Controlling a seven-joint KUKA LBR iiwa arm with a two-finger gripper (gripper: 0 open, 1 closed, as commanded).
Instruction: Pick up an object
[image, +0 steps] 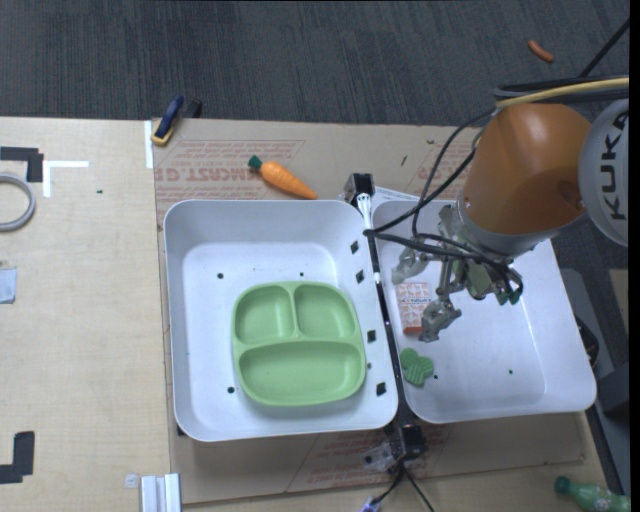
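1. On your far left, the left bin (190, 300) holds a green divided plate (298, 343), lying flat.
2. Behind that bin, a toy carrot (282, 177) lies on the cardboard.
3. In the right bin (530, 390), a small red-and-white packet (413, 303) lies near the left wall; a green toy piece (416, 366) sits just in front of it.
4. The gripper (440, 305) hangs over the packet, fingers spread, nothing between them.
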